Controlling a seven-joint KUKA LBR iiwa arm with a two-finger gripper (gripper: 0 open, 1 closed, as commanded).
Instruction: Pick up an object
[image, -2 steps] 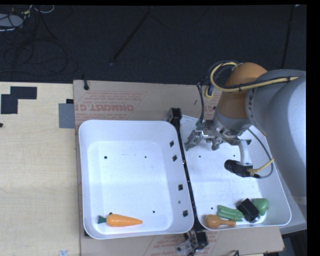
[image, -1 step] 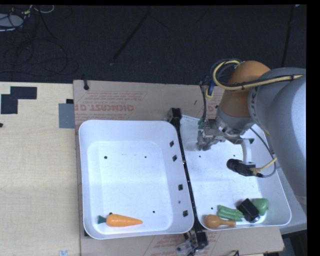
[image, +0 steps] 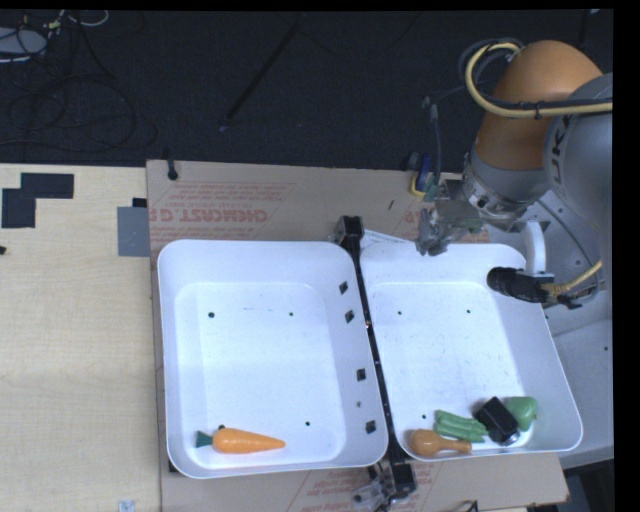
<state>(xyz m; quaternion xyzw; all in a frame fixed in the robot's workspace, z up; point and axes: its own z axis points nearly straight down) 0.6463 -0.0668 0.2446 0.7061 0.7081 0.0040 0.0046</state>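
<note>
Bench bins: left bin (image: 180, 300) holds carrot (image: 245, 440); right bin (image: 540, 350), clustered toys (image: 480, 425).

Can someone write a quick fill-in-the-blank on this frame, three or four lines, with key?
1. The toy carrot lies in the ____ bin as the camera sees it.
2. The black block sits in a cluster with the green toys and the tan pear-shaped toy in the right bin's ____ corner.
3. The gripper hangs over the ____ rim of the right bin.
4. The carrot's leafy end is ____ in colour.

Missing words: left; near right; far; green
</note>
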